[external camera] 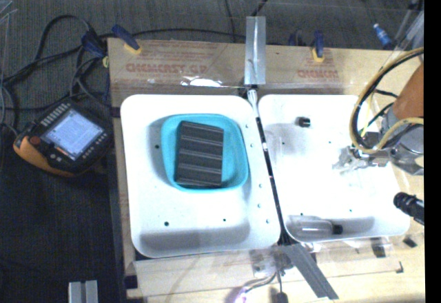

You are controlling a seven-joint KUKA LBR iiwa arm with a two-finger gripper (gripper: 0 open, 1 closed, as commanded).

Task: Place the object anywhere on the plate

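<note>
Clear tube (318,227) lies nearest; dark ribbed block (200,153) on blue plate (167,133) runs near-to-far; state of fingers (348,159) unclear.

Feed's rough here. The gripper (355,159) over the right bin (310,181) is just a pale smear to me, and the arm (415,96) gets chopped off by the frame's right side at the orange band. 1 tiny black bit (302,121) toward that bin's far end is too small to name. Something clear-ish with a dark end (315,227) lies along its near wall, too blurry to call. The ribbed block (200,153) covers the middle of the plate (238,157), so I just get blue rim. The board lettering (165,68) behind the bins is unreadable, same for the pendant screen (71,133).
</note>
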